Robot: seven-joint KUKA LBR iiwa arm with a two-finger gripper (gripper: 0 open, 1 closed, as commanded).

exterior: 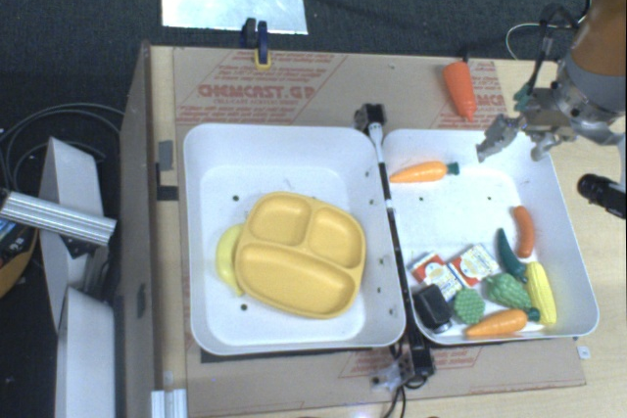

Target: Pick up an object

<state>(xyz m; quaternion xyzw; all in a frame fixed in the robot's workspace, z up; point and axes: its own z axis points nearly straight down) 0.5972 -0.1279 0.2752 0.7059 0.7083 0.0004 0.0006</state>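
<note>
My gripper (pixel 516 143) hangs over the far right corner of the right bin (pixel 566 210), open, with nothing between its fingers. An orange carrot (pixel 423 172) lies to its left, at the bin's far left. Outside the bin, on the cardboard behind it, a fatter orange carrot (pixel 458 88) stands apart. Below the gripper lies a reddish sausage (pixel 524 230), then a dark green piece (pixel 506 255), a yellow corn cob (pixel 541 294), a green bumpy vegetable (pixel 508 291), another carrot (pixel 497 323), a black object (pixel 432 306) and two red-and-white packets (pixel 440 272).
The left bin (pixel 211 210) holds a yellow divided plate (pixel 299 255). A black divider bar (pixel 385 201) runs between the bins. Cardboard (pixel 255 88) lies under both bins. A blue and yellow clamp (pixel 258 39) sits at the cardboard's far edge.
</note>
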